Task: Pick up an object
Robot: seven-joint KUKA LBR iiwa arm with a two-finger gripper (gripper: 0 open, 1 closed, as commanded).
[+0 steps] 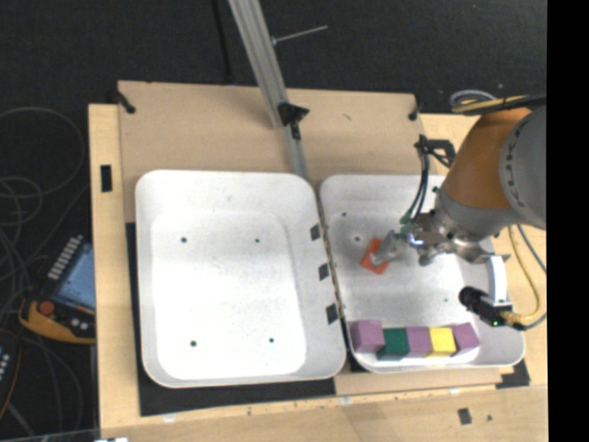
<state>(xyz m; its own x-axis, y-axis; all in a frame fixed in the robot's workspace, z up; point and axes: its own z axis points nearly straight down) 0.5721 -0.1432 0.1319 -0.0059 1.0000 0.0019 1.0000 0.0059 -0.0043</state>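
An orange block (374, 257) lies in the right bin (354, 201), a little left of the bin's middle and tilted, with its upper end at the tip of the gripper (394, 248); the gripper comes at it from the right and low over the bin floor, but whether it is spread or pinching the block cannot be told, since the tip is small and blurred against the white; behind the gripper the arm (488, 168) bends in from the right edge, its orange band sitting over the bin's upper right part and grey metal beyond it, with dark cables looping beside the wrist; along the near wall of the same bin stands a row of five blocks touching one another: a purple block (368, 332) at the left, then a green block (396, 342), a second purple block (420, 340), a yellow block (444, 340) and a third purple block (465, 335) at the right; so the right bin holds six blocks, one orange, one green, one yellow and three purple; the left bin (230, 274) sits just beside it, their inner walls nearly touching; both bins rest on a pale wooden surface (212, 127), and a grey metal post (262, 53) slants up from its far side.
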